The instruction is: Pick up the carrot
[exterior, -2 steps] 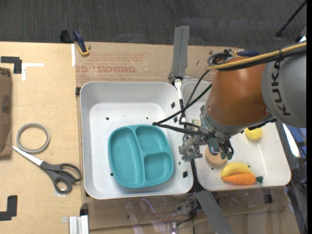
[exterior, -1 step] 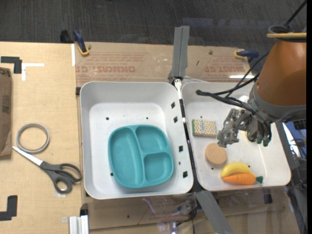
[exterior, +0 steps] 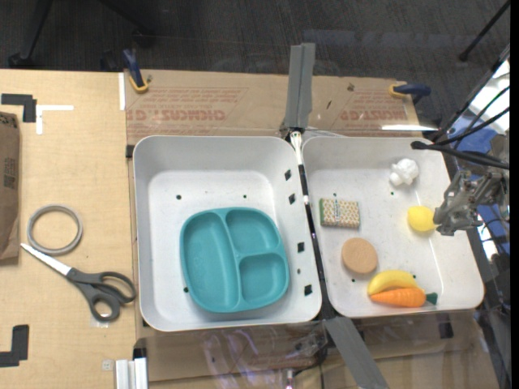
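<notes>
Carrot [exterior: 399,297] lies at the right bin's [exterior: 462,302] front edge, touching a banana [exterior: 392,280], near a cookie [exterior: 358,255] (gripper [exterior: 451,215] state unclear); left bin [exterior: 154,217] holds a teal tray [exterior: 235,259].

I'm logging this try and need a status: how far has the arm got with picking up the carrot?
Nothing looks done: the carrot lies in the right bin near its front edge, touching the banana. In hand: the gripper sits at the bin's right side beside the lemon, apart from the carrot. Left: moving over the carrot, gripping it and lifting it.
</notes>
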`<state>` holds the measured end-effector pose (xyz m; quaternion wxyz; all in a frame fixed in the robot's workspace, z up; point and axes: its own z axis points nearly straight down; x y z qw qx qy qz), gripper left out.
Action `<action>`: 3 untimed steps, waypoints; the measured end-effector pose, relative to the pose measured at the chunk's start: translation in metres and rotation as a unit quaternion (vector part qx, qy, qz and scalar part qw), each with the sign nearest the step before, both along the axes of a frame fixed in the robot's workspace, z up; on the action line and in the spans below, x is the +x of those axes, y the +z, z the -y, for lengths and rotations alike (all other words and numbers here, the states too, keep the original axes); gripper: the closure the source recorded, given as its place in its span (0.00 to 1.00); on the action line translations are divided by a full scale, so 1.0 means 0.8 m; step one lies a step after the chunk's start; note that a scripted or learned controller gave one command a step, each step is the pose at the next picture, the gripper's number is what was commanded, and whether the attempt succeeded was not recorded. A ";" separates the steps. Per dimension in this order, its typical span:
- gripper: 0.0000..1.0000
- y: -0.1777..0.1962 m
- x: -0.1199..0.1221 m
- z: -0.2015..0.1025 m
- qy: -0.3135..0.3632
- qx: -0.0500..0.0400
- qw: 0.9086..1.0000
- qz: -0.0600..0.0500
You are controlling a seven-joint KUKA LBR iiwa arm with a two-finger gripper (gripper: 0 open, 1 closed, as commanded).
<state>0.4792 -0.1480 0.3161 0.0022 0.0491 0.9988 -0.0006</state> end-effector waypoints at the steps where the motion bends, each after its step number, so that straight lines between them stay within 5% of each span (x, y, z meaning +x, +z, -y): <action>1: 1.00 -0.047 0.000 -0.005 0.025 0.000 1.000 -0.001; 2: 1.00 0.059 0.000 -0.014 0.217 -0.001 0.976 0.000; 3: 1.00 -0.046 0.008 -0.013 0.332 0.000 0.943 -0.002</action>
